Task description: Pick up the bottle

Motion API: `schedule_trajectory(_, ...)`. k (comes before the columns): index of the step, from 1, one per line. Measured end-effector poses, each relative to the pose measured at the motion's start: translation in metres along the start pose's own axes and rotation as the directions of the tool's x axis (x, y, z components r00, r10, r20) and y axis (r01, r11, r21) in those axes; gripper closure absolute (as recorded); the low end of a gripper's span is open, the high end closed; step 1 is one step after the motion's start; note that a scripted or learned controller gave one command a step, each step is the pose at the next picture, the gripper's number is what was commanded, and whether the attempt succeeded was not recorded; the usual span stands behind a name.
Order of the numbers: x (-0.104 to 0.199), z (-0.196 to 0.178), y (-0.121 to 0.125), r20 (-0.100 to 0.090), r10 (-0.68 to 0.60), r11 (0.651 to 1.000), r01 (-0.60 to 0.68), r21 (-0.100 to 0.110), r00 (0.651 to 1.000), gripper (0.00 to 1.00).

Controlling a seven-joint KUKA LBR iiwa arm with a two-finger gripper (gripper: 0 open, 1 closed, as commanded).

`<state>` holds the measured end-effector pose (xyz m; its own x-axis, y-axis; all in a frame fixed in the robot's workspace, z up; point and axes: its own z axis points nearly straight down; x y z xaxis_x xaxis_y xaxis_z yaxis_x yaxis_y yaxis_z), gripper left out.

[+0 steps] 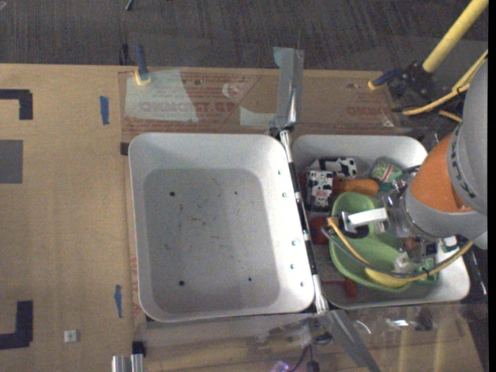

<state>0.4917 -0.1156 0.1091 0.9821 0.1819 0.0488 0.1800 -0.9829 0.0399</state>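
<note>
A green bottle [387, 169] with a pale label lies at the back of the right bin [341, 291], partly covered by the arm's orange band. My gripper [406, 248] hangs low over the right side of that bin, above a green bowl [350, 211] and forward of the bottle. The wrist body and its yellow cable hide what lies directly under it.
In the right bin lie a black-and-white cow-patterned box [320, 187], an orange item [359, 184], a yellow banana [385, 277] and a small red piece [349, 287]. The left bin [147, 231] adjoins it across a shared rim. Cardboard bench surrounds both bins.
</note>
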Motion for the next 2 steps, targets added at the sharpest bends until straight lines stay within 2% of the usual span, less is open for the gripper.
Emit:
schedule_trajectory(1, 0.057, -0.080, -0.048, 0.051, -0.024, 0.999, 0.022, 0.043, 0.998, 0.00)
schedule_trajectory(2, 0.040, -0.001, -0.010, 0.053, -0.019, 0.999, 0.017, 0.045, 0.998, 0.00)
